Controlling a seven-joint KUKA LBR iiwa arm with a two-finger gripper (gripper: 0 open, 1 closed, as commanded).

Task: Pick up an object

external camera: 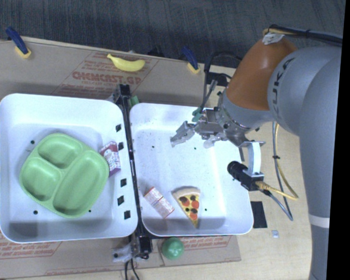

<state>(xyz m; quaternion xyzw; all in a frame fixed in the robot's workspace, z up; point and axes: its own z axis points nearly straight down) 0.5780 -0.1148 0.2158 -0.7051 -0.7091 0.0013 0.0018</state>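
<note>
A: What's hidden or cut off?

B: Arm (298,85) enters from the right, grey with the orange band; its bulk covers the right bin's (165,115) upper right corner and part of the counter (275,245) beyond. Arm's lower run leaves the view at the bottom right. Small black fitting with a cable (244,174) hangs over the bin's right rim; hard to make out what it is.

A: Tool?

B: Tool (194,135) sits over the upper middle of the right bin. Fingers look spread, one tip pointing left, one lower right, with nothing pinched between them. Blurred, so probably spread rather than certainly.

A: Things to pick?

B: Pizza slice toy (188,204) lies on the bin floor near the front wall, well below the tool. Small red-and-white packet (158,201) just left of it, near the dividing wall. Both apart from the tool.

A: Left bin?

B: Left bin (22,105) holds a green divided plate (63,173), tilted. A second red-and-white packet (110,157) rests at the plate's upper right edge, by the bin wall.

A: Outside the bins?

B: Yellow banana (126,62) on the cardboard behind the bins; green ball (171,248) on the cardboard in front of the right bin; blue clamps (18,41) at the cardboard's back edge.
</note>
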